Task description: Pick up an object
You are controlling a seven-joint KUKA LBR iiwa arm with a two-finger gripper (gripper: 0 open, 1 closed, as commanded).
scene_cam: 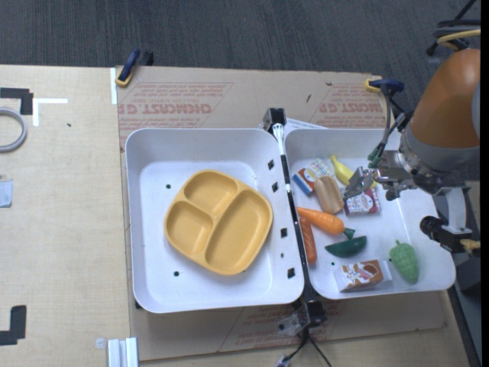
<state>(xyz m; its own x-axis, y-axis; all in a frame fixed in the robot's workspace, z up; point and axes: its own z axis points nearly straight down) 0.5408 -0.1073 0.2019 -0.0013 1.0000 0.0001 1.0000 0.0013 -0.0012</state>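
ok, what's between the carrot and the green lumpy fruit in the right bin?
In the camera view, a dark green pepper-like piece lies between the carrot and the green lumpy fruit, then bare bin floor.

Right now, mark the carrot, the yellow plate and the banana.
carrot (pixel 322 220): camera view, mid-body.
yellow plate (pixel 219 222): camera view, centre divider.
banana (pixel 341 169): camera view, middle of peel.

A robotics lab: clamped cardboard (pixel 229 102) bench, 2 white bins (pixel 145 228), toy food, tape markers (pixel 15 102).
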